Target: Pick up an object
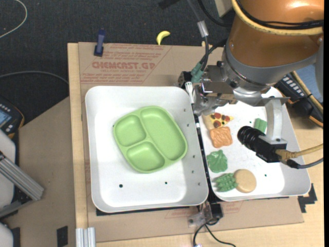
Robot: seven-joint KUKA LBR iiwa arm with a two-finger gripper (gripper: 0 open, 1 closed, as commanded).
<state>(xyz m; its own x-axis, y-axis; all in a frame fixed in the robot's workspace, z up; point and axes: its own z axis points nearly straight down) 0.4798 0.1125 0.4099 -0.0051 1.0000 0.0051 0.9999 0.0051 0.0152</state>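
Observation:
The right bin (288, 187) holds several toy foods: a pizza slice (221, 120), an orange waffle-like piece (221, 137), a green leafy piece (217, 161), a darker green piece (224, 181), a tan round biscuit (245, 180) and a small green block (260, 125). My gripper (204, 106) hangs low over the far left corner of this bin, just left of the pizza slice and against the bin's left wall. The arm's grey wrist and orange band hide most of it. I see nothing held in it.
The left bin (103, 184) carries a light green divided plate (149, 138) in its middle. A black cylinder on a bracket (259, 142) sticks out from the wrist over the right bin. A yellow banana (163, 36) and a blue item (99, 42) lie behind the bins.

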